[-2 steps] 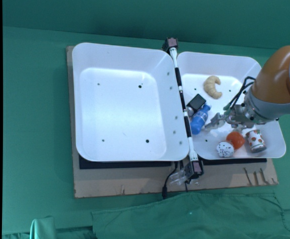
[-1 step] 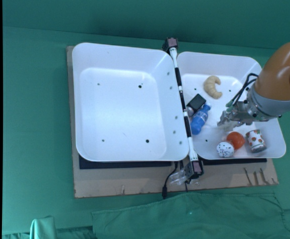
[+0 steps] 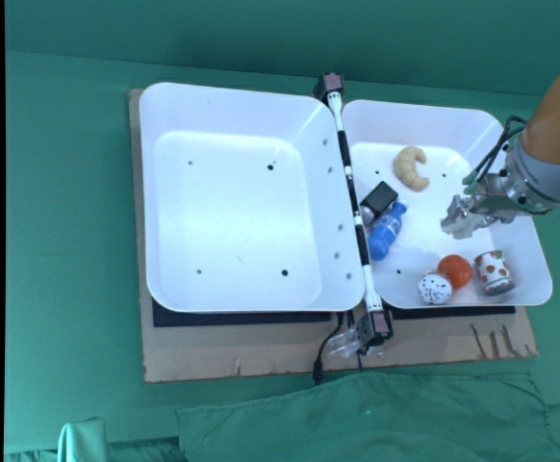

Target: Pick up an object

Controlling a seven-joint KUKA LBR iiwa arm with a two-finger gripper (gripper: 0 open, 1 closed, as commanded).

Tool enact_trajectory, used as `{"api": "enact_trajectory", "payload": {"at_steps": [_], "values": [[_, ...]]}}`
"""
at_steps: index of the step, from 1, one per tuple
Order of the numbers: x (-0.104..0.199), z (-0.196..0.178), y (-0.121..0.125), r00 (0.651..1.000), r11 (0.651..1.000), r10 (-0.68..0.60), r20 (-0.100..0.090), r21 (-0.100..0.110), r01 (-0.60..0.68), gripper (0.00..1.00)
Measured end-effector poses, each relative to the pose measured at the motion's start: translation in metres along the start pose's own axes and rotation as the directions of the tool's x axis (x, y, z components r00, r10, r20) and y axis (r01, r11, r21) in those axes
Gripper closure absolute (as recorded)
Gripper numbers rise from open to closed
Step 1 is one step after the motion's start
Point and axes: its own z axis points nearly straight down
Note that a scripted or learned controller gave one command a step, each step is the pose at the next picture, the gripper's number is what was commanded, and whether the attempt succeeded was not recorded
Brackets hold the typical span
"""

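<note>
Green cloth beneath, cardboard base, two white bins side by side. In the right bin (image 3: 511, 138): croissant (image 3: 413, 166) at its far side, blue bottle (image 3: 386, 231) and black block (image 3: 378, 199) against its left wall, orange ball (image 3: 455, 270), speckled egg (image 3: 435, 289) and patterned can (image 3: 494, 271) along its near edge. Gripper (image 3: 461, 216) over its middle; jaw state impossible to tell. Nothing visibly lifted; probably whole pick left.

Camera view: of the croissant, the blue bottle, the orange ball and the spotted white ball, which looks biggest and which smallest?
1. blue bottle, the longest.
2. croissant, somewhat shorter.
3. orange ball and spotted white ball: they look about alike, so I won't rank them.
</note>
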Motion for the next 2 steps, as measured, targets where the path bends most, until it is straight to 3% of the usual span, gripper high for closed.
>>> {"api": "enact_trajectory", "payload": {"at_steps": [2], "values": [[-0.004, -0.103, -0.004, 1.000, 1.000, -0.001, -0.001, 0.002, 0.001, 1.00]]}}
